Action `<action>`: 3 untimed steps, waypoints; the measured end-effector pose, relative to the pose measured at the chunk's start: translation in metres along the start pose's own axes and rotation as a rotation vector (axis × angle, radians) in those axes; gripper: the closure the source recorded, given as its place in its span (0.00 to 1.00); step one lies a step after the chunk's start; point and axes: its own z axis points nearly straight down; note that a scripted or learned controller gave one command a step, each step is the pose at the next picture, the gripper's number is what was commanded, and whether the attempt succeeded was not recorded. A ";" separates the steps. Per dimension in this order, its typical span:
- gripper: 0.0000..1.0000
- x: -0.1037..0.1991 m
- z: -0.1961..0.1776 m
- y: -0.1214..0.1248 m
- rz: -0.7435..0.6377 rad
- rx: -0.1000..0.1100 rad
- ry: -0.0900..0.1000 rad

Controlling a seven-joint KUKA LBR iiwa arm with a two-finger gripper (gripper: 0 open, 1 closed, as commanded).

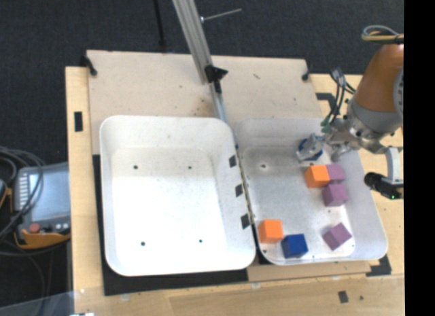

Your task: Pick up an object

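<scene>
Partly blurred, claw (pixel 311 150) hovers beside orange cube (pixel 317 175).

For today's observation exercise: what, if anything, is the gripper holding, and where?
Nothing visibly: the gripper hovers just above the orange block, with no object between its fingers.

A pale wooden bench (pixel 163 83) is carrying two shallow white bins side by side. The left bin (pixel 170 192) is sitting on a black mat (pixel 97 192). The right bin (pixel 285 172) is lying just beside it. A slanted metal rail (pixel 194 32) is rising from the bench behind them.
</scene>
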 end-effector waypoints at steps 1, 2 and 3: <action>0.00 -0.005 0.038 0.005 -0.002 -0.023 -0.005; 0.00 -0.006 0.073 0.007 -0.004 -0.008 -0.002; 1.00 -0.007 0.061 0.007 -0.004 -0.010 -0.003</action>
